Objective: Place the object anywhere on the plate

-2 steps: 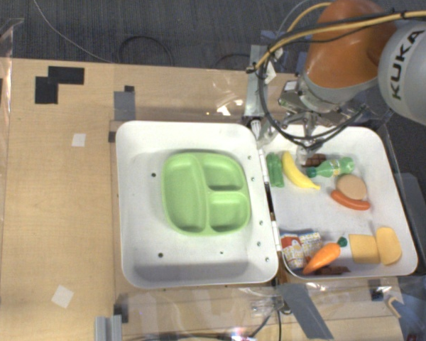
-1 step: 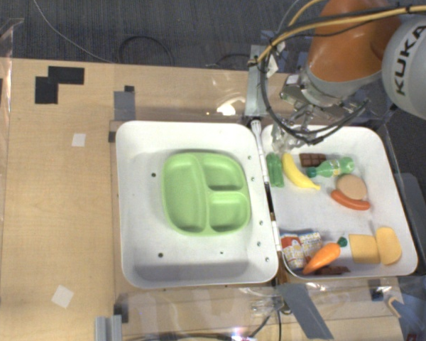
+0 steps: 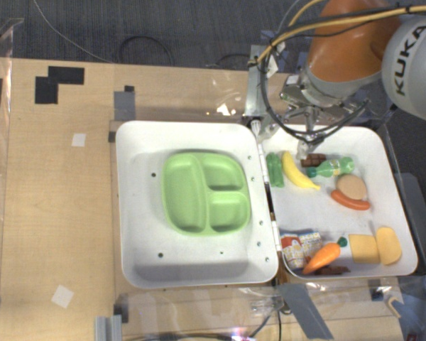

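Grey arm (image 3: 412,55) — "KUKA" lettering — above right bin (image 3: 390,162)

A robot lab: KUKA arm (image 3: 412,55), taped wooden bench (image 3: 50,212), loose cables (image 3: 298,20), toy food in bins (image 3: 390,155).

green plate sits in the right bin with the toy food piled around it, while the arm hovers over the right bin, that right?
Not quite: the green plate sits alone in the left bin, as the camera view shows. The toy food, including the banana and carrot, lies in the right bin, under the arm.
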Tool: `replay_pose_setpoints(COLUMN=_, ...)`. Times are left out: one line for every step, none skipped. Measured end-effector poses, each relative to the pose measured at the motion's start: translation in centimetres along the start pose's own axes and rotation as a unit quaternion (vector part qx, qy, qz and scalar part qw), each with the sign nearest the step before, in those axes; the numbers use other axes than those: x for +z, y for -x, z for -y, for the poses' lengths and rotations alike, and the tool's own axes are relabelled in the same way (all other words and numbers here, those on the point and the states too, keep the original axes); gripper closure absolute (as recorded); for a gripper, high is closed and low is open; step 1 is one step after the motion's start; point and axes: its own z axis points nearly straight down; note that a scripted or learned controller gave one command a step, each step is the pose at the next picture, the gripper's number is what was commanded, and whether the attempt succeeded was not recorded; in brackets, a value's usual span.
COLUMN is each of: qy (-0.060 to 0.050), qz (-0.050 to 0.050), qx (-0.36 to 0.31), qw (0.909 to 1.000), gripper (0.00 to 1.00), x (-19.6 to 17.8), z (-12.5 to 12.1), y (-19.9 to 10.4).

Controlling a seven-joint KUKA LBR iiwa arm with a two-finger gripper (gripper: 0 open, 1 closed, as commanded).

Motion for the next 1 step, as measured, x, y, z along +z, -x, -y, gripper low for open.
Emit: replay_pose_setpoints(qy=-0.005, qz=0.004, qx=0.001, qw=1.0000, gripper=1.00, x=-1.43, z=0.22, y=0.23)
